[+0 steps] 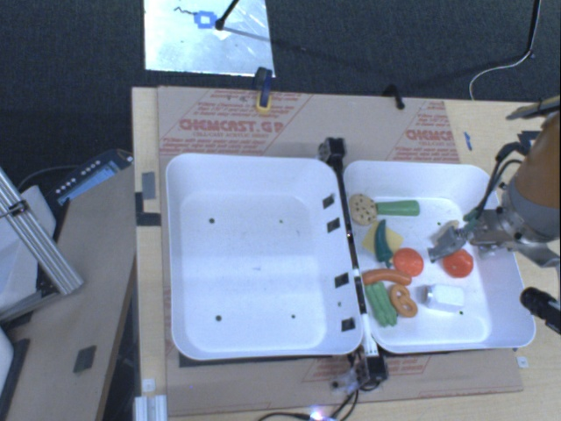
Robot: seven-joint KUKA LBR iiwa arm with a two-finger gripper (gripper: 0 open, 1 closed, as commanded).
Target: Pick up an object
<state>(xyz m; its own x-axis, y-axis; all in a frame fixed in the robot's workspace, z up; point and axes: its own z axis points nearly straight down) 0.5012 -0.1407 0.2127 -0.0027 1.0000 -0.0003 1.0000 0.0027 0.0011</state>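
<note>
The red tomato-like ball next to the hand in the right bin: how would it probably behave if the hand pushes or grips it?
The red ball looks round and smooth, so it would probably roll away if pushed, perhaps toward the white block. Its glossy surface suggests hard plastic, likely light and somewhat slippery. The hand sits beside it; an off-centre grip might squeeze it out.

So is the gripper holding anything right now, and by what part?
Cannot be told. The gripper sits low in the right bin, right beside a red round piece, but nothing is visibly between its fingers.
</note>
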